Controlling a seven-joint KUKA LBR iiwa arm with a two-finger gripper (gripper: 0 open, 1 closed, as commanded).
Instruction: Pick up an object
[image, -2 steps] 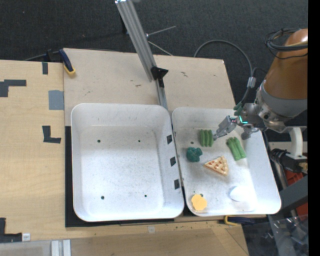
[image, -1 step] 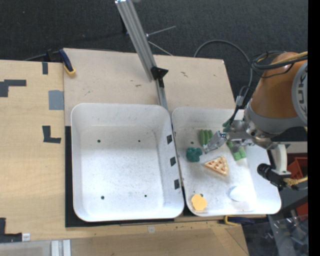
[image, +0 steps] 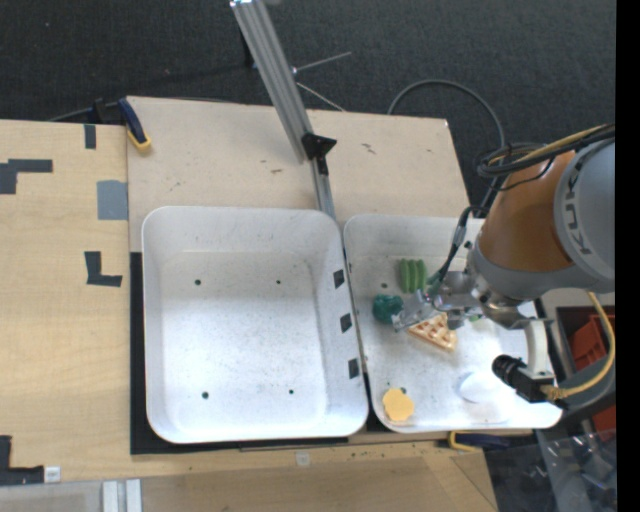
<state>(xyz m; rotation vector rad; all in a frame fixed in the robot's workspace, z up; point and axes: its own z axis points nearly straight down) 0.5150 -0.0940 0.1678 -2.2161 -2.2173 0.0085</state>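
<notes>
- Wooden table (image: 230, 160) carried two bins; the right bin (image: 440, 415) held the toys.
- Waffle wedge (image: 435, 332), beside the hand (image: 415, 318), looked light and rigid; grip its straight edges.
- Whether the hand was spread, I could not tell.

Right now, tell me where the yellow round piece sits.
The yellow round piece lies in the right bin, at its near left corner, below the orange waffle-like wedge.

High slanted view over both bins (image: 250, 225), seemingly mid-range.

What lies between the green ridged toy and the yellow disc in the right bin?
In the camera view, between the green ridged toy and the yellow disc lie a teal toy and bare white bin floor.
</notes>
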